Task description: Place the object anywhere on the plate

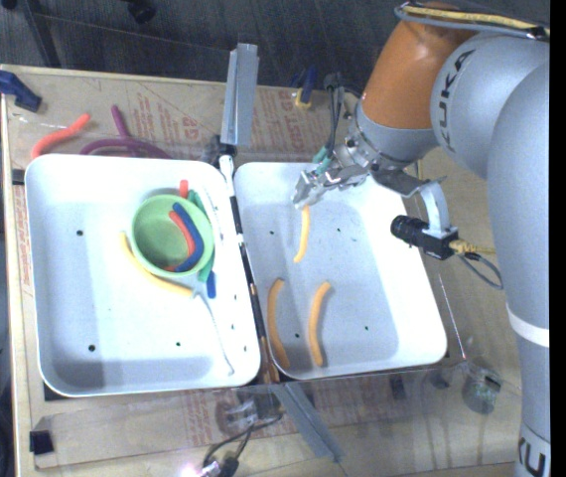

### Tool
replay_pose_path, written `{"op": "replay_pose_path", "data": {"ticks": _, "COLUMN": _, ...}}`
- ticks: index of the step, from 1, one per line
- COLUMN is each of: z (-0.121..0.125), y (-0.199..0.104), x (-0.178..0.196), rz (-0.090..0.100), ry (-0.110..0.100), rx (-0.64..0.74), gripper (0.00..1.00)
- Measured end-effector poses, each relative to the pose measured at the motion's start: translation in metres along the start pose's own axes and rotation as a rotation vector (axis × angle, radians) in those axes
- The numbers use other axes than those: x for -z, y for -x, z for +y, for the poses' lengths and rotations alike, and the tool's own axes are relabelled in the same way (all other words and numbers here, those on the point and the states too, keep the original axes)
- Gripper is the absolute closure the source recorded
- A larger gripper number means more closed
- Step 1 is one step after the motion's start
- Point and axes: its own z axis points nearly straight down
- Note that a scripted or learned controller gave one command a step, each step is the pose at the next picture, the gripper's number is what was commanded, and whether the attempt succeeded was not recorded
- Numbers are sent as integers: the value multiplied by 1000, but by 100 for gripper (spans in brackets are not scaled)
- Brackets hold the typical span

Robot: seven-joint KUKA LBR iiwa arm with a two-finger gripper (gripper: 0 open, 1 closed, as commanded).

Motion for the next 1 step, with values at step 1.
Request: {"op": "replay_pose_path", "data": {"ticks": 1, "z": 0, "y": 0, "x": 0, "rz": 0, "ry": 0, "rx": 0, "gripper": 0}}
